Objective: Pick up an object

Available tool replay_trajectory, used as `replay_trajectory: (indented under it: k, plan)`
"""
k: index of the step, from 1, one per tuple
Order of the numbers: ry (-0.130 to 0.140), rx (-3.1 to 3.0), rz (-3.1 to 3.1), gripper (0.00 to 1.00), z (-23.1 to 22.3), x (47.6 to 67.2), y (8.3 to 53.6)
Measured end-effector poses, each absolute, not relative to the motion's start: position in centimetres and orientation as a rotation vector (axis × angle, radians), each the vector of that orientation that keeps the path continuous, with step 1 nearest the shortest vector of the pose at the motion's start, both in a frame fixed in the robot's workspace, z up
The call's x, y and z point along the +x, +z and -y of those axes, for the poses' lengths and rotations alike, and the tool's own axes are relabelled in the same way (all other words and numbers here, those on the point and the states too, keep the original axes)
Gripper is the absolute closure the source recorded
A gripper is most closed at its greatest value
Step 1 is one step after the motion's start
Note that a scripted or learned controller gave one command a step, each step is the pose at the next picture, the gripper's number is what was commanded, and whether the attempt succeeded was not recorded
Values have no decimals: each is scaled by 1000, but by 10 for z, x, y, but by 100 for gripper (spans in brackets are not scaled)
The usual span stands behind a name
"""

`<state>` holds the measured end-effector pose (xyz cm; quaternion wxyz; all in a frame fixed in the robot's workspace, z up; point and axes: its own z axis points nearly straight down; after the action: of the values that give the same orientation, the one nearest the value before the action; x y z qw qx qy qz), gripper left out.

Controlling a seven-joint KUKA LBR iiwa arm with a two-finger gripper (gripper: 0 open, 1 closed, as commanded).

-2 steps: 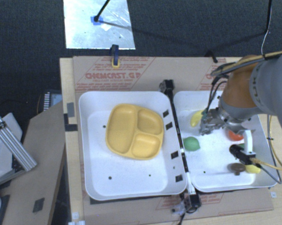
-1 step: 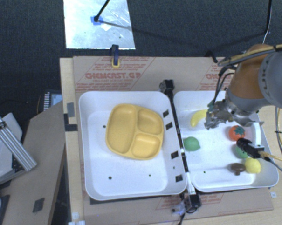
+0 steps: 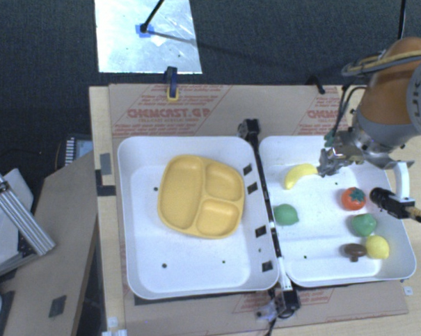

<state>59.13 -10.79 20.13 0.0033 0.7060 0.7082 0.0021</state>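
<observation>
Scanning from the left, I see the left bin [image 3: 140, 222] holding a yellow divided tray [image 3: 200, 196], lying flat and well apart from my tool. Crossing the divider, the right bin [image 3: 319, 274] carries the loose pieces: a green round piece [image 3: 286, 214] nearest the divider, then the yellow banana [image 3: 300, 174] just above it, toward the far wall. My gripper [image 3: 329, 163] hangs right there, just beside the banana's right end, tip close to the bin floor. Whether it's parted or clamped, I can't tell from this angle; the wrist covers it, and nothing shows as held. Further right sit an orange-red tomato-like piece [image 3: 352, 199], a second green piece [image 3: 364, 224], a small brown piece [image 3: 353, 250] and a yellow lemon-like piece [image 3: 377, 247] touching it near the front corner. So, by my reading, the pick isn't made: every object lies on the bin floor. The banana looks the likely target. What's left is the grasp and the lift, and a curved, smooth shape like that could slip.
</observation>
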Motion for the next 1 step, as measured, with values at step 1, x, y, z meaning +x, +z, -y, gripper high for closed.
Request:
replay_trajectory:
  k: [1]
  plan:
    - [6, 2213, -2223, 100, 106, 591, 245]
